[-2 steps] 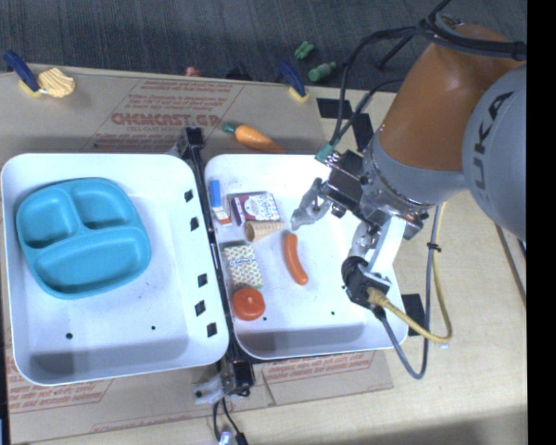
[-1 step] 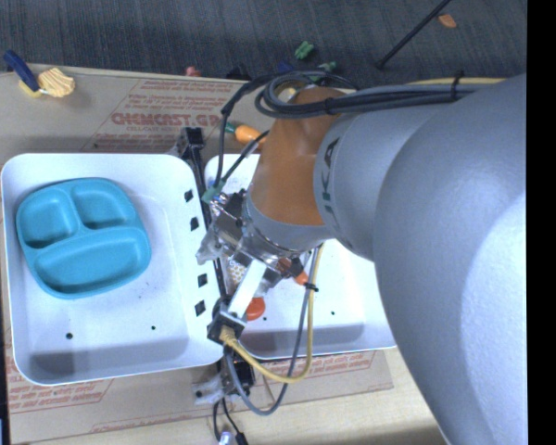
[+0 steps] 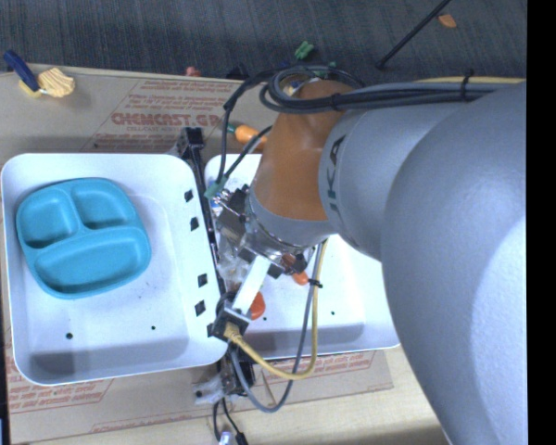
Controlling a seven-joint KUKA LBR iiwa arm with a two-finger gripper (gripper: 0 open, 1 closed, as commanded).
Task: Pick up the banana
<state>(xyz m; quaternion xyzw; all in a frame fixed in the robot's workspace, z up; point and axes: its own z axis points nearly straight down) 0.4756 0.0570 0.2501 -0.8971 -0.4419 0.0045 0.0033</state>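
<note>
Arm [image 3: 417, 193], mine, low over right bin [image 3: 352, 339]; gripper [image 3: 232, 265] state: cannot tell. Risk: I close beside the banana, miss.

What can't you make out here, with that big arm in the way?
1. The right bin: in the camera view the arm covers most of its floor, so what lies there, banana included, cannot be told.
2. The orange bits below the wrist: too small and half covered to name.
3. The yellow and blue thing at the bench's far left corner: too small to name.
</note>
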